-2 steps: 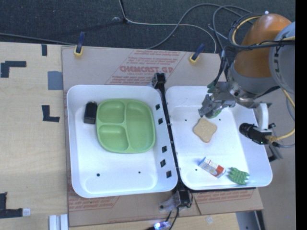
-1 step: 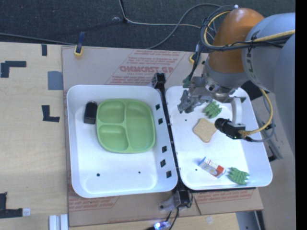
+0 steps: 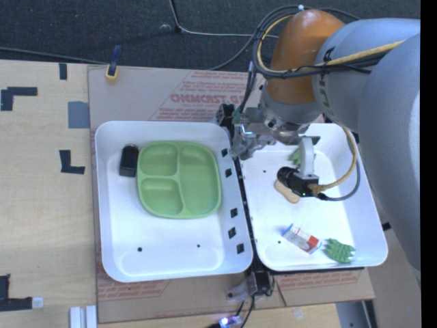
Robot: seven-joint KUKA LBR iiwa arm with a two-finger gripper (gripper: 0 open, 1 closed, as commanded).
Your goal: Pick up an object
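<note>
The pale wooden bench (image 3: 41, 203) bears a sheet of brown cardboard (image 3: 171, 94) printed in red, with a small yellow clamp (image 3: 113, 67) at its far left corner. Two white bins, the left bin (image 3: 171, 251) and the right bin (image 3: 273, 244), sit side by side on the cardboard, touching. Black tape marks (image 3: 68, 161) dot the bare wood.

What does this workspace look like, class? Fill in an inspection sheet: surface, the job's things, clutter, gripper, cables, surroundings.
Surface: two white bins, left bin and right bin, on a cardboard sheet.
Job's things: green divided plate and small black object in the left bin; red-and-white packet and green toy in the right bin.
Clutter: nothing seen.
Gripper: gripper above the divider between the bins, near their far edge.
Cables: black cable on the dark floor beyond the bench.
Surroundings: wooden bench with black tape marks; yellow clamp at the cardboard's corner.
</note>
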